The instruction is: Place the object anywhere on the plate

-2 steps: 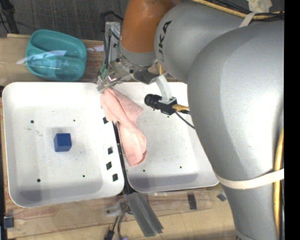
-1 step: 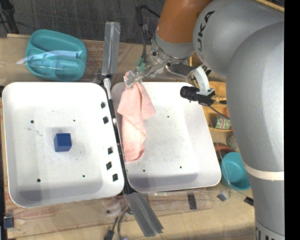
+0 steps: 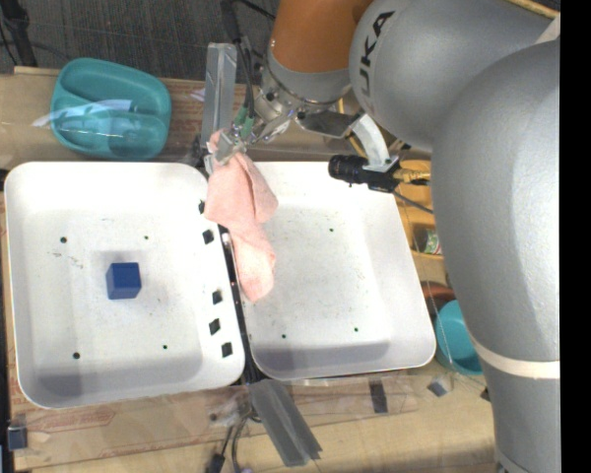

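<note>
- Looming large at right, my grey arm [image 3: 492,195] with its orange band [image 3: 320,18] sits closest to the lens.
- Far left, behind the bench edge, rests a teal bowl-like plate [image 3: 110,106] with clear wrapping on it.
- Below it, the left white bin [image 3: 39,264] carries one small blue cube [image 3: 124,280].
- At the divide between bins, a pink cloth [image 3: 244,225] dangles from my claw [image 3: 238,138], its tail draped over the inner rim of the right white bin [image 3: 374,294].
- My claw is pinched closed on the cloth's top corner, near the bins' back edge, well apart from the plate.
</note>
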`<state>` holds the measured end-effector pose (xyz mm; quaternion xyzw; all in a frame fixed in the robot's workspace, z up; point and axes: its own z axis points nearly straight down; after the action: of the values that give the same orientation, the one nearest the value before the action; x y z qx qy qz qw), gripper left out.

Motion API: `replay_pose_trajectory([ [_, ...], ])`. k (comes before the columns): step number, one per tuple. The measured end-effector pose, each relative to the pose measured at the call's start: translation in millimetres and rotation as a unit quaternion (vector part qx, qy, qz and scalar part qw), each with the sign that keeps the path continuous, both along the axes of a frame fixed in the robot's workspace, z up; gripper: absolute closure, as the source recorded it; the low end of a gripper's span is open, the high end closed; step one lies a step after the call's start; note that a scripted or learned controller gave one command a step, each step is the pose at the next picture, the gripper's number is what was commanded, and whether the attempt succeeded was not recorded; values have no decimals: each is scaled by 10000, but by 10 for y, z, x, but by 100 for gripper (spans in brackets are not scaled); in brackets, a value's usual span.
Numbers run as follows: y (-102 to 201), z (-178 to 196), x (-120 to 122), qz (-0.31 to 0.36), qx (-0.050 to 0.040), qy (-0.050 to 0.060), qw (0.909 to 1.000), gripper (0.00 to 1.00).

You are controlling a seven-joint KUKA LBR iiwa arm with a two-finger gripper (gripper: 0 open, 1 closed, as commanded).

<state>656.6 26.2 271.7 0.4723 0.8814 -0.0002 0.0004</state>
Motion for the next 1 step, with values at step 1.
replay_pose_trajectory([
  [1, 806, 269, -796, -282, 0, 5, 9996, 100],
])
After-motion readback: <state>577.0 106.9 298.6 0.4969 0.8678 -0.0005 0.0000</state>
